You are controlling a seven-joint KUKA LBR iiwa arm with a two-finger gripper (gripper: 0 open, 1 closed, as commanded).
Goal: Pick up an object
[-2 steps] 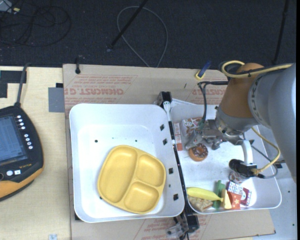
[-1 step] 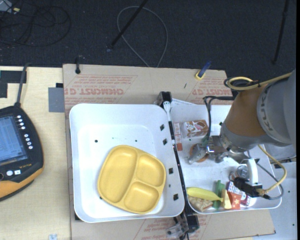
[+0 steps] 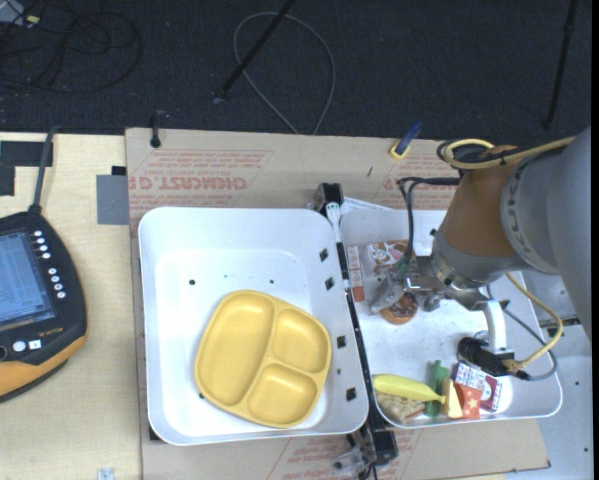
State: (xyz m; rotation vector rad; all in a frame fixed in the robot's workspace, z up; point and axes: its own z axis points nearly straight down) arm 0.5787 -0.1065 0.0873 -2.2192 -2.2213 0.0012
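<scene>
My gripper (image 3: 395, 295) hangs low in the right bin (image 3: 539, 404), near its left wall. Just under it lies a small round brown object (image 3: 401, 314), touching or nearly touching the gripper's tip. A printed white and red packet (image 3: 377, 259) lies just behind the gripper, against the bin's left wall. Along the front of the bin lie a yellow banana (image 3: 407, 385), a green piece (image 3: 437, 376), a red and white carton (image 3: 477, 389) and a tan item (image 3: 406, 409).
The left bin (image 3: 169, 258) holds a yellow divided plate (image 3: 262, 358). The divider between the bins (image 3: 341, 298) runs close to the gripper's left. A tablet-like pendant (image 3: 19, 298) lies on the bench at far left. The arm's orange band (image 3: 479, 213) leans over the right bin's back.
</scene>
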